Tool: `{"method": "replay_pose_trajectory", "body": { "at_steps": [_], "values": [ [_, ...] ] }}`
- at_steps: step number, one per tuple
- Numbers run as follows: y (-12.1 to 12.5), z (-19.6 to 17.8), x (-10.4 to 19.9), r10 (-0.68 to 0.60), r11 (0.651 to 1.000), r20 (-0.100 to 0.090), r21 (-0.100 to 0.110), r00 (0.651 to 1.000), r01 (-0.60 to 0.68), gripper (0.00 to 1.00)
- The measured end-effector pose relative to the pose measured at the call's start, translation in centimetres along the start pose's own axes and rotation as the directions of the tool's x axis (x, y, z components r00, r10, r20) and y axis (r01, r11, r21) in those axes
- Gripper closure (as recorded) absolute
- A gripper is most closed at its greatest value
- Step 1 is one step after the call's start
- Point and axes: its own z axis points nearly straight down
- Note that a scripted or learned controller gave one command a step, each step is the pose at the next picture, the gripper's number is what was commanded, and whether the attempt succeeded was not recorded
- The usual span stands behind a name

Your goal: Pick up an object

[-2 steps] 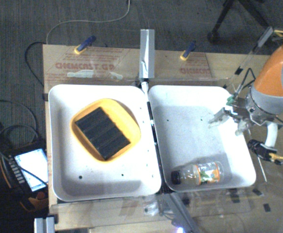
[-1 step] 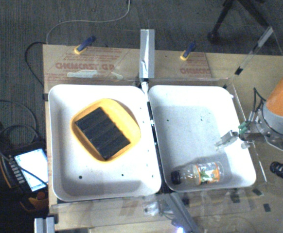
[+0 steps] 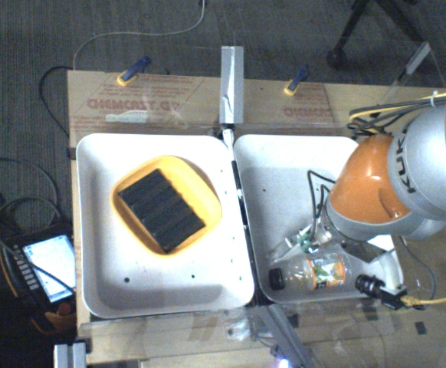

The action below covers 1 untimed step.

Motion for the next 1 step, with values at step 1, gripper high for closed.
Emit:
{"method": "replay_pose_trajectory", "body": {
  "at_steps": [1],
  "values": [
    [-0.09,-1.97,-4.76,0.303,0.953,-0.002,0.013,0.953,-0.303,0.0]
  ]
}}
